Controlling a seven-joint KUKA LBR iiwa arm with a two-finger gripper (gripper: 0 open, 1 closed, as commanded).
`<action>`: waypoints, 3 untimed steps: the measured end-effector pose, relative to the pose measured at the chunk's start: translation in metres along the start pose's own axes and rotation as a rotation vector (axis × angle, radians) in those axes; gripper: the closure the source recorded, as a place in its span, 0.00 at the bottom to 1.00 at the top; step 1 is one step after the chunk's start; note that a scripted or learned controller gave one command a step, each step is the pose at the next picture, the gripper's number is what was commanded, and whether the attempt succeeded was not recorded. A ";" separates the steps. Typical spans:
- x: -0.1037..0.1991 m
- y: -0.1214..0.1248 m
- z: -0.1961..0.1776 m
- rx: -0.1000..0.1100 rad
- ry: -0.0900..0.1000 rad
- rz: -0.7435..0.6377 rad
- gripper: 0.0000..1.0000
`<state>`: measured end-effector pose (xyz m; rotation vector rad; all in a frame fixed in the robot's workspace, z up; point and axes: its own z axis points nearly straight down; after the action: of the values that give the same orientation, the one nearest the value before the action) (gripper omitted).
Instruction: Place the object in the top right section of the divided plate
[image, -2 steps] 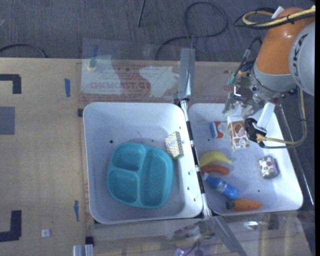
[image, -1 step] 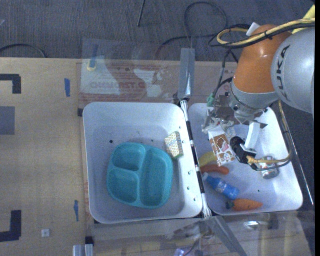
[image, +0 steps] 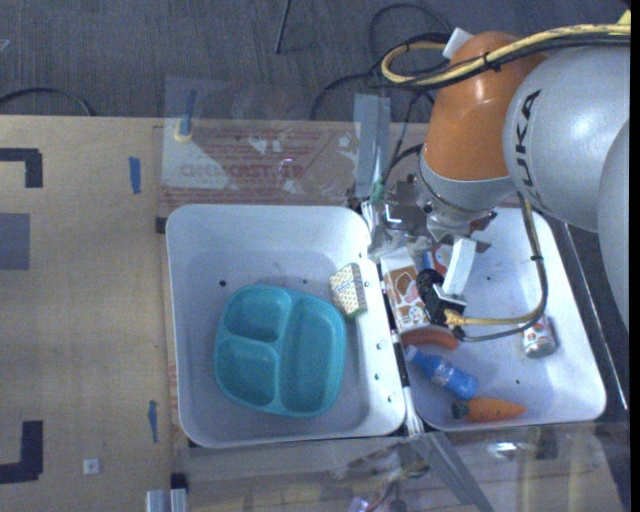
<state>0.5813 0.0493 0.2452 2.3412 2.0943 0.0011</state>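
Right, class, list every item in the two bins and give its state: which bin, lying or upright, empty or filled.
Divided plate: flat in the left bin, every section empty.
Patterned block: left bin, at the plate's upper right rim, outside its sections.
Carton: lying flat, right bin.
Red sausage: lying flat, right bin.
Blue bottle: on its side, right bin.
Carrot: lying flat, right bin.
Can: right bin, pose unclear.
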 end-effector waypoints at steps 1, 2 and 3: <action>0.096 -0.052 0.020 0.004 -0.001 -0.060 1.00; 0.104 -0.115 0.017 0.005 -0.001 -0.130 1.00; 0.066 -0.110 0.001 0.002 0.000 -0.237 1.00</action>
<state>0.4796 0.1272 0.2444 2.0773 2.3577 -0.0008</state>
